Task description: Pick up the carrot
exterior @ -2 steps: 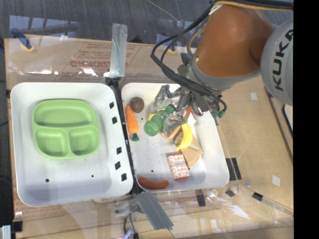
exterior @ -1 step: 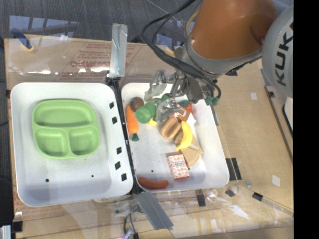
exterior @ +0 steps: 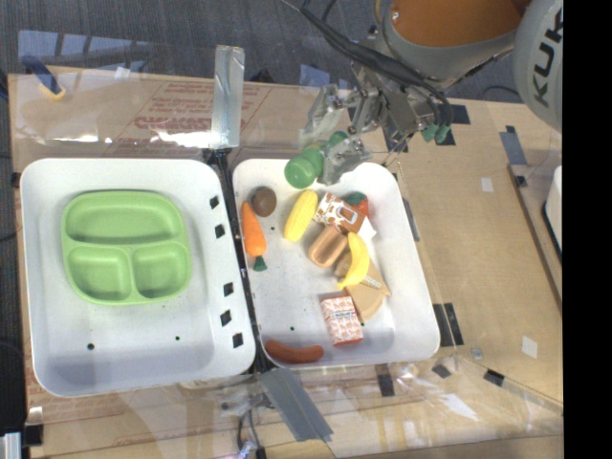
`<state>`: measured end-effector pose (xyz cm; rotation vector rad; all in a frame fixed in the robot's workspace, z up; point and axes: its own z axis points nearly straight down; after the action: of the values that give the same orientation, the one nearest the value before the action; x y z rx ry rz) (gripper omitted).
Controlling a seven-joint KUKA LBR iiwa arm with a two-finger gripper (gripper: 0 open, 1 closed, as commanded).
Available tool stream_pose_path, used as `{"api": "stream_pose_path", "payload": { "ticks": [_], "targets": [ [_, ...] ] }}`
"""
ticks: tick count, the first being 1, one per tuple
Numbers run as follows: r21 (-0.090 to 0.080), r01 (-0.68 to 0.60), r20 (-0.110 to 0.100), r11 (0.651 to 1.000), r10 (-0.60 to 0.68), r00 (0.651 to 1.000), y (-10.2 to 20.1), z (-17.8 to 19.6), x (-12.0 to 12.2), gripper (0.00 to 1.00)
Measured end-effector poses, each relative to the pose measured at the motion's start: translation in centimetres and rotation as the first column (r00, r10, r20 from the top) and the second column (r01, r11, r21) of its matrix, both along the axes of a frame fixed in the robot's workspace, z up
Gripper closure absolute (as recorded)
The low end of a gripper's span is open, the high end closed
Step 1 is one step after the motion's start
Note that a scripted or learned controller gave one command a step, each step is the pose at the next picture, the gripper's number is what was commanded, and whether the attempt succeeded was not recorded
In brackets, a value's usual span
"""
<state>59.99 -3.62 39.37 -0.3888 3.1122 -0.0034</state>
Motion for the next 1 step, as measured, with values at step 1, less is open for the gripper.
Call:
{"api": "stream_pose_path", "payload": {
  "ticks": [1],
  "targets": [
    [0.001,-0.256,-0.005,0.967,0.256,0.967,1.64,-7.17,-6.31,1.0]
  ]
}}
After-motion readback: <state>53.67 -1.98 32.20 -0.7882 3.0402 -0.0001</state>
